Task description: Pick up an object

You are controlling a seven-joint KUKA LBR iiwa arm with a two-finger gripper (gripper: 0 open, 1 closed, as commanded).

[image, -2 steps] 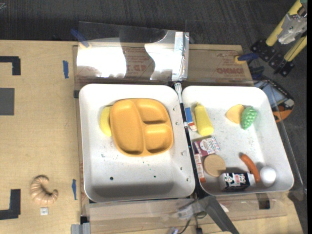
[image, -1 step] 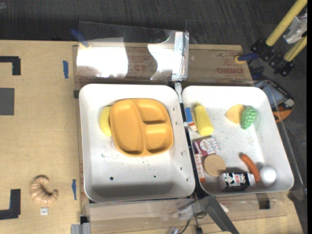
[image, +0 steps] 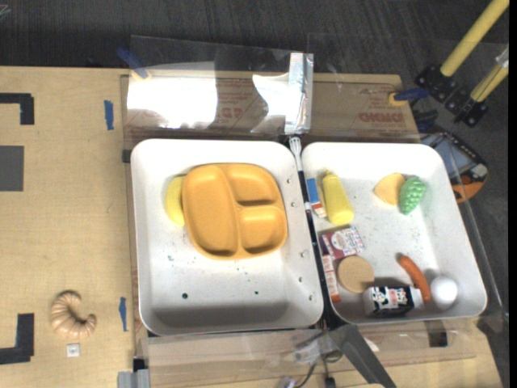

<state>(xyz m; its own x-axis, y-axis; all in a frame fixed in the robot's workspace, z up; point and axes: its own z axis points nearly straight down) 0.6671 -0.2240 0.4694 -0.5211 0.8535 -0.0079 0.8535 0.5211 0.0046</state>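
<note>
Objects to choose from lie mostly in the right bin (image: 456, 225). A yellow bottle-shaped piece (image: 338, 199) stands alone near the wall between the bins, and a yellow wedge (image: 388, 188) touches a green bunch of grapes (image: 413, 194) near the far wall. A crowded cluster fills the near corner: a small printed carton (image: 342, 241), a tan round disc (image: 354, 274), a dark labelled can (image: 392, 298), an orange-red sausage shape (image: 412, 272) and a white ball (image: 443, 290). The left bin (image: 161, 281) holds an orange divided tray (image: 235, 208), which partly covers something yellow (image: 173, 199) at its left edge. A croissant-like toy (image: 73, 314) sits on the bench, well apart from both bins.

I judge the task is at its very start. Nothing is lifted and everything rests on a bin floor. From this view I cannot tell whether the gripper is apart or together, so I assume nothing about it.

For the next move I would choose the yellow bottle-shaped piece. It has bare floor on its right side and it is narrow enough to straddle. The descent should come straight down with the jaws across its short axis, kept off the wall between the bins. The near-corner cluster looks risky because the pieces touch or nearly touch, and a closing grip could push them aside. The tray looks too broad to grasp anywhere but at its rim.
</note>
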